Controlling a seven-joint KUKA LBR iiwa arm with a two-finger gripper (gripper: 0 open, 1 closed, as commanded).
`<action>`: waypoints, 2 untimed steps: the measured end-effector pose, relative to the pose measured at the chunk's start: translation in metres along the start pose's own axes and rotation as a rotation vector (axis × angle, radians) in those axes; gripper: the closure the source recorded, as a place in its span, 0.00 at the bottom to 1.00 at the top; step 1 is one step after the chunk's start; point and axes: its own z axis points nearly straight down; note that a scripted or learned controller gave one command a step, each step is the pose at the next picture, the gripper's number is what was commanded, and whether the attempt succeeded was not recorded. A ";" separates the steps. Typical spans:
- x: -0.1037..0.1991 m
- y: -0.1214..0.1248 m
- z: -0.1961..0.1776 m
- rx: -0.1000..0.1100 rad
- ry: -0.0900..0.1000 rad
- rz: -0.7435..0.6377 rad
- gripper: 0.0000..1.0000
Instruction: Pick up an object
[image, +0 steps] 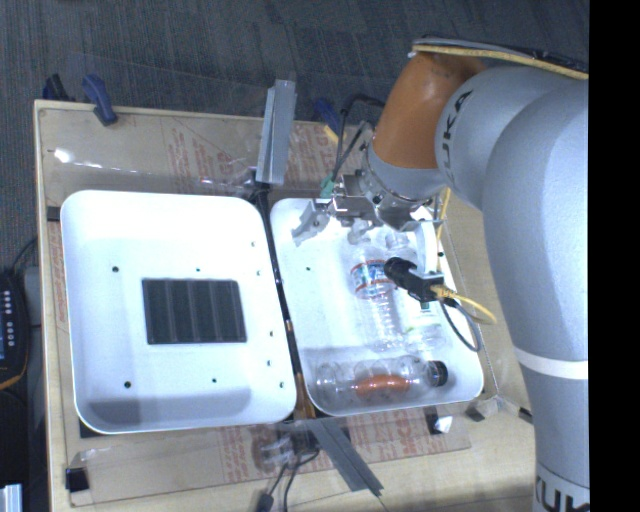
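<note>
Pincer (372, 222) state cannot be told | poised over upright bottle (375, 290) in right bin (300, 300) | clear, round bottle is easily toppled or squeezed out.

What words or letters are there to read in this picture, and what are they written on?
"KUKA", cut off at the picture's bottom edge, on the base of the grey arm.
"KUKA", black letters seen at a slant, on the arm near its orange band.
Label on the upright water bottle: blue and red print, too blurred to read.
Faint red print on the board under the bins: too blurred to read.
</note>
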 end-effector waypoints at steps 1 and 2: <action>-0.083 -0.046 0.023 -0.002 -0.001 -0.064 0.00; -0.107 -0.016 0.115 -0.002 -0.001 -0.120 0.00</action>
